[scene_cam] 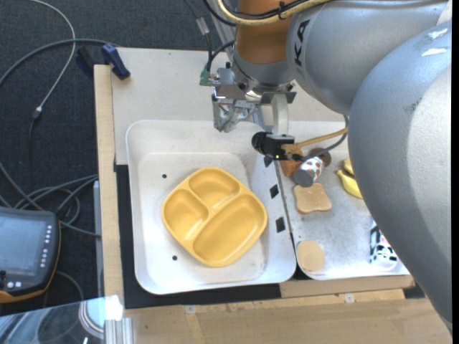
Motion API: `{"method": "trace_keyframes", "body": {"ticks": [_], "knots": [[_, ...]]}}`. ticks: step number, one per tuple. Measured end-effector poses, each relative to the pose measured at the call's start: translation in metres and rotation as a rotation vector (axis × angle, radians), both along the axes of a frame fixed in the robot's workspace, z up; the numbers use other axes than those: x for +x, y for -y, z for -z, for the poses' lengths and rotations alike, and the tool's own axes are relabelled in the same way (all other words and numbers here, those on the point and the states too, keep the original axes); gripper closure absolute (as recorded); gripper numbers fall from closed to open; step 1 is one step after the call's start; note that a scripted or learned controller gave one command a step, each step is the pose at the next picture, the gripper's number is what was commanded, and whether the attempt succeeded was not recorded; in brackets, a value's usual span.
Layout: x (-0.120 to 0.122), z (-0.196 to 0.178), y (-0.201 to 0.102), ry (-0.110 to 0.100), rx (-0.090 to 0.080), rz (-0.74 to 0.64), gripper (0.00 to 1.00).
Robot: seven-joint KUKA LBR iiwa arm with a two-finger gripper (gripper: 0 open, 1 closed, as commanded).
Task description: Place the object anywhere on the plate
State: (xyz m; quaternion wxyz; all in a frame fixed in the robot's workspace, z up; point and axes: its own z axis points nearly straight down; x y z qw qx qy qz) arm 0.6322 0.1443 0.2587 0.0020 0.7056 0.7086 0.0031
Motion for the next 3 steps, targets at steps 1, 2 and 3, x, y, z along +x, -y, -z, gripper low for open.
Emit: {"method": "trace_keyframes", "body": {"ticks": [1,2,3], "knots": [[-0.019,0.036,-0.002,-0.014,-0.002,0.005,1.0],[-0.046,0.047,-0.017,-0.013,-0.002,0.001,1.0],[0.027,-0.039,-0.063,0.006,0.003,-0.001,1.0]]}}
